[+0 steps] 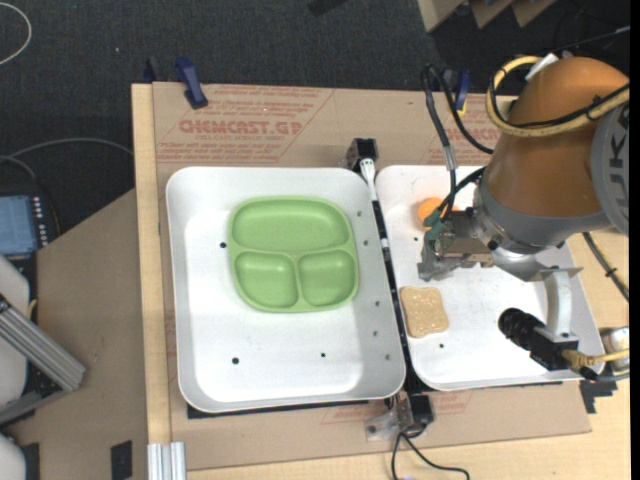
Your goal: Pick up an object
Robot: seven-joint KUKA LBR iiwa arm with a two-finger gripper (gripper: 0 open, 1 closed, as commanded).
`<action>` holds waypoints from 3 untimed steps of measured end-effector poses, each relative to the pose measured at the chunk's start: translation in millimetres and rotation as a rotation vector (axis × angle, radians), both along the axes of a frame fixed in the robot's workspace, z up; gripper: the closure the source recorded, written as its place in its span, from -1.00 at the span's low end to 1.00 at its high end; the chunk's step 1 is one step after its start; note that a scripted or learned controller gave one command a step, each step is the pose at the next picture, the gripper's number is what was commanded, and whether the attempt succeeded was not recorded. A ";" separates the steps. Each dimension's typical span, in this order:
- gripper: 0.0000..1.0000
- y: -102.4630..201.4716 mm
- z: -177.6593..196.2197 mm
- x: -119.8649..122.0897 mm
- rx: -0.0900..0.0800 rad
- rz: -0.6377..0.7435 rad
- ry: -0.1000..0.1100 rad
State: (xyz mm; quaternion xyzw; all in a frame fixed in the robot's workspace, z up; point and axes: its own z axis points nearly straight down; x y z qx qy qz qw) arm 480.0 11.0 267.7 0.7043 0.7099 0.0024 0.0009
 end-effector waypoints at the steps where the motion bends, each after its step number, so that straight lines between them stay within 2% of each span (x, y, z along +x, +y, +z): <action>1: 1.00 59.0 12.0 -0.8 0.000 0.000 0.002; 2: 1.00 67.9 149.9 0.6 0.002 -0.004 -0.013; 3: 1.00 173.0 127.3 -1.9 0.000 0.004 0.006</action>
